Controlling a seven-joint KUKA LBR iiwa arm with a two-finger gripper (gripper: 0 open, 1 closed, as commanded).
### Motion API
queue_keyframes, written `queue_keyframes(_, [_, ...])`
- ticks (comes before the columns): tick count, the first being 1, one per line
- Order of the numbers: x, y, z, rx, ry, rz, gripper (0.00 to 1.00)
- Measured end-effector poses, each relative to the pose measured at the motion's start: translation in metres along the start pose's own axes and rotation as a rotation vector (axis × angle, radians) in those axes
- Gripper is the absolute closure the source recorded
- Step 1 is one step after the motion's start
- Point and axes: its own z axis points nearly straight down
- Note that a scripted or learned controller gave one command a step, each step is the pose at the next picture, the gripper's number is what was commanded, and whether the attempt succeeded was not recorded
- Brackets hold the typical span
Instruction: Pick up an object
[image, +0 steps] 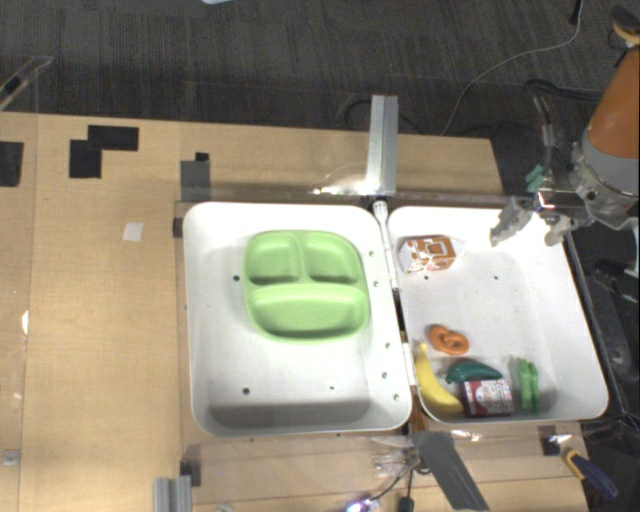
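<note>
A white-and-orange packet (428, 254) is noted lying flat in the right bin (560, 330), near the divider. The gripper (528, 225) is seen to its right, near the bin's far edge, fingers spread and holding nothing.

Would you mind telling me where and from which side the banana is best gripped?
Probably across the banana's upper half, from straight above. It lies flat along the right bin's left wall, and its lower end meets the dark can. The gripper hangs open.
</note>
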Motion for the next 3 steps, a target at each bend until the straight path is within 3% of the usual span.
queue_keyframes(1, [-0.026,-0.075,0.07,0.002,0.0,0.055,0.0])
queue_keyframes(2, [-0.039,-0.106,0.114,0.002,0.0,0.056,0.0])
queue_keyframes(3, [-0.067,-0.107,0.172,0.003,0.0,0.194,0.0])
